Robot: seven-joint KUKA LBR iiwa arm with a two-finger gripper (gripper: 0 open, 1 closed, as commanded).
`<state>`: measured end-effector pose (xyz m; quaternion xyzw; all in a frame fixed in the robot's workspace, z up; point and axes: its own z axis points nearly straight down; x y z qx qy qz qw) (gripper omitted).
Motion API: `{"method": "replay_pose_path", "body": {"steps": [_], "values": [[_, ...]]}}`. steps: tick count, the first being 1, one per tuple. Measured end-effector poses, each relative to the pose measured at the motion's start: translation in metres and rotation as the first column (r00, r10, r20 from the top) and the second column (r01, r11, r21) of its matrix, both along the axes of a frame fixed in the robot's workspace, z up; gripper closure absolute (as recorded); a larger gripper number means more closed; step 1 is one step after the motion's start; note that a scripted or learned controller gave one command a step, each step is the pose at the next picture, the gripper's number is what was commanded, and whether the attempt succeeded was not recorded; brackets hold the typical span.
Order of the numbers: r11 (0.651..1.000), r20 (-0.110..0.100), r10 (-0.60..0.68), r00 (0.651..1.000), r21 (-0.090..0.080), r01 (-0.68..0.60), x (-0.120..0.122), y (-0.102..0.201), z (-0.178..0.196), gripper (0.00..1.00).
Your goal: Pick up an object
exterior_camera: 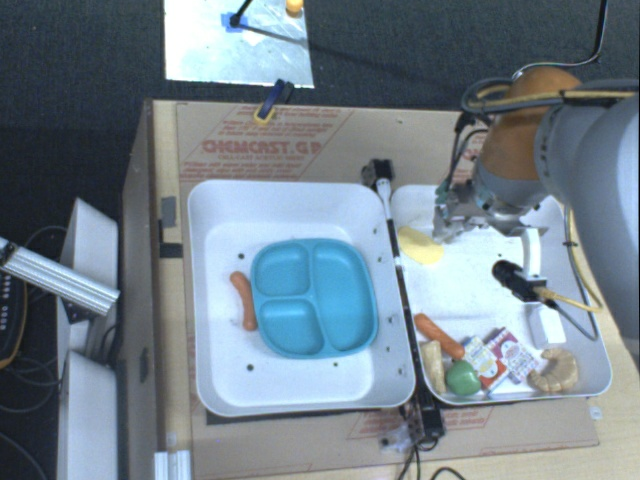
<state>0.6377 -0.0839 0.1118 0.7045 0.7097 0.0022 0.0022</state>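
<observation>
Left bin [215, 298]: orange sausage [243, 300] laid beside blue divided plastic plate [313, 298], which is set centrally. Right bin [590, 368]: pale yellow soft item [422, 247] lodged against left wall, judged the likely target. Gripper [448, 226] is positioned just over its far-right end, presumably for grasping. Claw state cannot be told.

In the left bin [215, 368] a plate [312, 298] lies in the middle, with a sausage [243, 300] just left of it. In the right bin [470, 298] a lump [422, 249] lies by the left wall, the gripper [447, 228] just behind it. Along the front wall lie, left to right, a carrot [438, 334], a packet [500, 356] and a croissant [556, 370]
</observation>
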Motion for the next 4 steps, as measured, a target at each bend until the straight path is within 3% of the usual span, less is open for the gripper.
{"method": "replay_pose_path", "body": {"steps": [2, 3, 4], "values": [[1.000, 0.005, 0.004, 1.000, 0.000, -0.004, 0.002, 0.000, 0.022, 1.00], [1.000, -0.006, -0.006, 1.000, 0.000, 0.006, -0.031, 0.000, -0.028, 1.00], [1.000, -0.003, -0.006, 1.000, 0.000, 0.006, -0.033, -0.004, 0.009, 1.00]]}}
